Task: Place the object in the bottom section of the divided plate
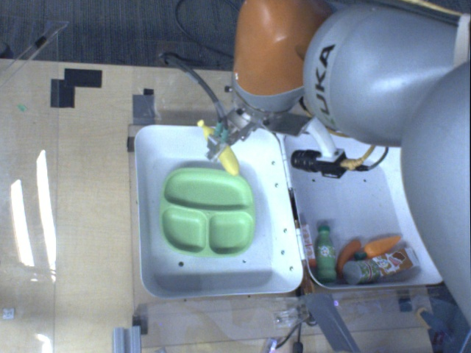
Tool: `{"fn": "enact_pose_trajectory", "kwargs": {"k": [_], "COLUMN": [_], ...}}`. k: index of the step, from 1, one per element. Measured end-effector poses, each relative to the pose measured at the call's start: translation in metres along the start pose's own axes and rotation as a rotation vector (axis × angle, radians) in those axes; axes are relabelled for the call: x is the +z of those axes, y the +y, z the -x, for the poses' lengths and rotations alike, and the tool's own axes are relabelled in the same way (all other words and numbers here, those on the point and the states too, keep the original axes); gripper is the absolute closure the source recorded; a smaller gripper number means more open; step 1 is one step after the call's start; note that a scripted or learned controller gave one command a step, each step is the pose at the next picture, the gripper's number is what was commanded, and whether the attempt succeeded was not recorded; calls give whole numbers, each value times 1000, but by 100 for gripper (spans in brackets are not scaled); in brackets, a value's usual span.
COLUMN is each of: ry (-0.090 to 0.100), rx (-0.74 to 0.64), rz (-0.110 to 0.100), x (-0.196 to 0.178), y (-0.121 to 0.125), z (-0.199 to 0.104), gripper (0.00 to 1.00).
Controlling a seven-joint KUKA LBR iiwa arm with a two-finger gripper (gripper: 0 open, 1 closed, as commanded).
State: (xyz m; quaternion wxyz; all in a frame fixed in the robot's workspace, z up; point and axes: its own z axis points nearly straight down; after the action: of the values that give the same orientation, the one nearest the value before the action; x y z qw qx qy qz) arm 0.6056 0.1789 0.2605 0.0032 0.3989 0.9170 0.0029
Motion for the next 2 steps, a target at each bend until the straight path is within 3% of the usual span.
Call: {"fn": "enact_pose_trajectory", "kwargs": {"k": [1,2], "ry": [1,1], "rx": [-60,-59], "rz": [-1,-1], "x": [-23,-24], "y": [-19,-19], "z": [-39,-39], "gripper": [100,0]}}
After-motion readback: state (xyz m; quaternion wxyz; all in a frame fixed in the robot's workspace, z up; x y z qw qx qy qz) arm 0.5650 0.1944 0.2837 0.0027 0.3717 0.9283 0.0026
